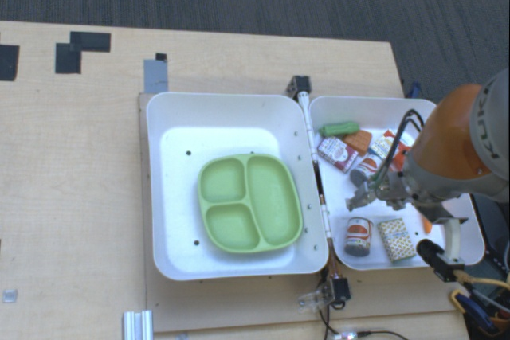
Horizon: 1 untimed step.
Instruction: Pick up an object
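The right bin [374,103] holds several small objects. A green stick-shaped piece [341,128] lies at its far side, with an orange piece [359,141] and a red and white packet [336,154] just below it. A small can [366,168] lies beside the packet. Near the front stand a red-labelled can [358,236] and a beige speckled box [396,240]. My gripper [368,195] hangs over the middle of this bin, between the small can and the red-labelled can. The arm's orange band [454,141] hides the bin's right part.
The left bin [171,171] carries a light green divided plate [249,203]. A metal clamp [300,86] sits at the far end of the ridge between the bins. Cables [470,295] lie by the bench's front right corner.
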Available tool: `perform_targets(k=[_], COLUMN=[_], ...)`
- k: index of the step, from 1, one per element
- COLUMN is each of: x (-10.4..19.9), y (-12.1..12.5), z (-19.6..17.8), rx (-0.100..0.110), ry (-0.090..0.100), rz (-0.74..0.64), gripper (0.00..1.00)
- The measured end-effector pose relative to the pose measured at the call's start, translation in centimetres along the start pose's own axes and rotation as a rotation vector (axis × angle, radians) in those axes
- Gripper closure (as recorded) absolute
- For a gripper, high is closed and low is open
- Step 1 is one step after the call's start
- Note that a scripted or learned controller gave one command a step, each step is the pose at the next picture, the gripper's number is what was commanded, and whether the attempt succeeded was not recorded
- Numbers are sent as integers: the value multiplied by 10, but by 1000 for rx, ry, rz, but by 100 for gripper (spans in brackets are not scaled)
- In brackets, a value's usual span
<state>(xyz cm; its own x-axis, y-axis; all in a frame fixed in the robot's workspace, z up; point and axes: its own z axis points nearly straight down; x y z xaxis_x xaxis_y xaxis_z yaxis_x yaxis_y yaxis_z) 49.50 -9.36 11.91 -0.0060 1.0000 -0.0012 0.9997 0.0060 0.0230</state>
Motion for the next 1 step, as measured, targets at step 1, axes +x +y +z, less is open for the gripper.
perform_targets(k=[1], x=[9], y=[-7], z=[32], rx=[15], ry=[-1], rz=[4], gripper=[0])
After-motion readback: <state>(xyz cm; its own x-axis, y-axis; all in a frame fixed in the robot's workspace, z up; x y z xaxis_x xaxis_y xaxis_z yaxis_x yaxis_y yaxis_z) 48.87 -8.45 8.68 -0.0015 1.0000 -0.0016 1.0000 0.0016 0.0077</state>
